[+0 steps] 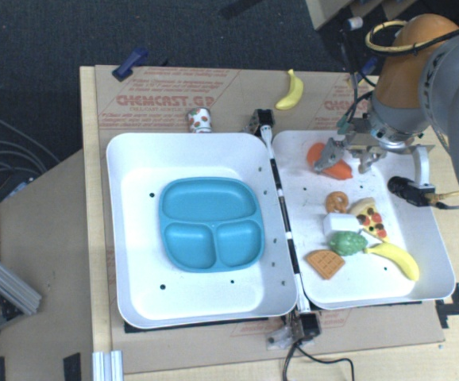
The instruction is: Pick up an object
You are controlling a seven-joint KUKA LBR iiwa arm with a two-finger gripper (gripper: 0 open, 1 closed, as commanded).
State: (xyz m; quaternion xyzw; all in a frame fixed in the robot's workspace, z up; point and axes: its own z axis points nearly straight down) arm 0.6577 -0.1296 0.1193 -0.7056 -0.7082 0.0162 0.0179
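Note:
My gripper (345, 160) hangs low over the far left corner of the right bin (432, 236), fingers spread apart. An orange-red piece (334, 167) lies on the bin floor right under it, partly hidden by the left finger (324, 157); I cannot tell whether the fingers touch it. Nearer the front lie a brown pretzel-like ring (337, 202), a pizza slice (369, 217), a white block (339, 223), a green lump (348, 243), a yellow banana (397, 259) and a tan cracker (325, 263).
A blue divided plate (210, 222) sits in the left bin (134, 276). On the bench behind the bins lie a second banana (291, 92), a small spotted item (200, 119) and a blue piece (129, 64). The arm comes in from the upper right.

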